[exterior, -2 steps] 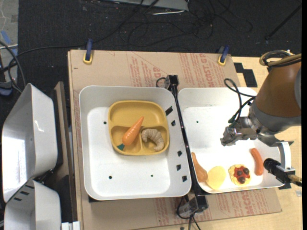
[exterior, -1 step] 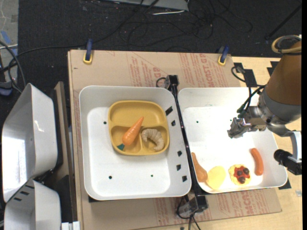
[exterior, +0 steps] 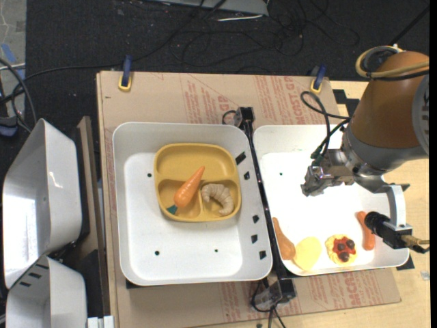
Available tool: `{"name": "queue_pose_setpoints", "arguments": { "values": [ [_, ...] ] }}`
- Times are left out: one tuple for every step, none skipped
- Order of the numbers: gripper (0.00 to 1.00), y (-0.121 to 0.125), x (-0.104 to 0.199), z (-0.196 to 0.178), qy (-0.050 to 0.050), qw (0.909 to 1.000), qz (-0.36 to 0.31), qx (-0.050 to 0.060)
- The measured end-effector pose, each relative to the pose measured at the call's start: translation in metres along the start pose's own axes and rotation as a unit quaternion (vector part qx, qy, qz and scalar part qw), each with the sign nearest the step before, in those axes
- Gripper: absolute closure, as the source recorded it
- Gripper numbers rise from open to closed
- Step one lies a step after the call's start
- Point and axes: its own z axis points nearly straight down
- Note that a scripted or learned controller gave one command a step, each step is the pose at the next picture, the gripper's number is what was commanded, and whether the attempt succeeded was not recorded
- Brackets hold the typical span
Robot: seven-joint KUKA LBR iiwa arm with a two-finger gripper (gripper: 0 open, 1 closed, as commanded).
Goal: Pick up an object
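Observation:
My gripper [exterior: 316, 182] hangs over the middle of the right bin [exterior: 287, 142], above bare white floor. Along that bin's front edge lie an orange spoon-shaped piece [exterior: 283, 239], a pale yellow disc [exterior: 308, 251] and a small round tart with red and dark toppings [exterior: 341, 248]. A short orange stick [exterior: 364, 228] lies at the front right. All of these sit well in front of the gripper, apart from it. I see nothing under or in the gripper.
The left bin [exterior: 136, 251] holds a yellow divided plate [exterior: 167, 161] with a toy carrot [exterior: 189, 186] and a pale shrimp-like piece [exterior: 218, 197] in it. A black divider [exterior: 251, 176] runs between the bins. The grey and orange arm [exterior: 392, 115] covers the right bin's far right side.

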Motion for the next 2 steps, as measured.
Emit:
{"name": "queue_pose_setpoints", "arguments": {
  "values": [
    [1.00,0.002,0.053,0.014,0.000,1.0000,0.001,0.002],
    [1.00,0.009,0.105,0.027,0.000,1.0000,0.000,0.002]
  ]
}}
